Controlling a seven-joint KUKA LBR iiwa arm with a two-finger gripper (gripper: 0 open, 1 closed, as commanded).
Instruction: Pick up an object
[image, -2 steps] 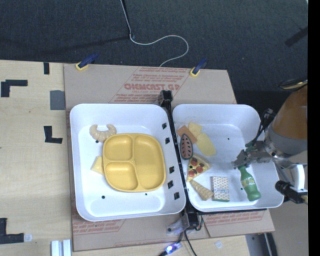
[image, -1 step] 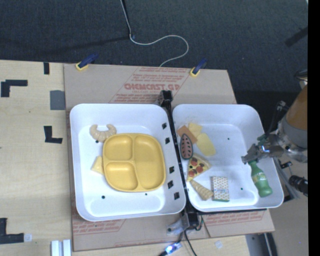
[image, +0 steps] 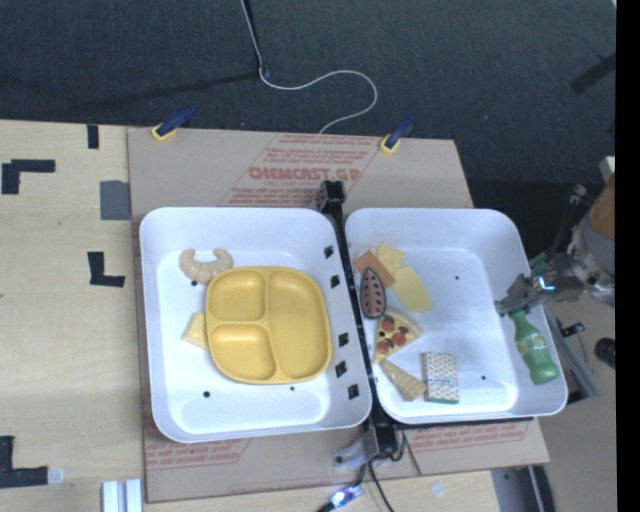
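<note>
Left bin (image: 165, 400) has a yellow divided plate (image: 268, 323) in the middle, with a croissant toy (image: 204, 263) just above its left corner. Right bin (image: 480, 235) has a pile of toy food along its left wall: pizza slice (image: 394, 333), cone (image: 402, 379), cracker (image: 440, 376). Over at that bin's right rim, the claw (image: 522, 296) sits right at the top of a green bottle (image: 535, 350), which lies on the rim. Can't tell if the claw is clenched on it or not.

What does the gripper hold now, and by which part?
It cannot be told. The gripper sits at the top of the green bottle by the right bin's rim, but any grasp is unclear.
</note>
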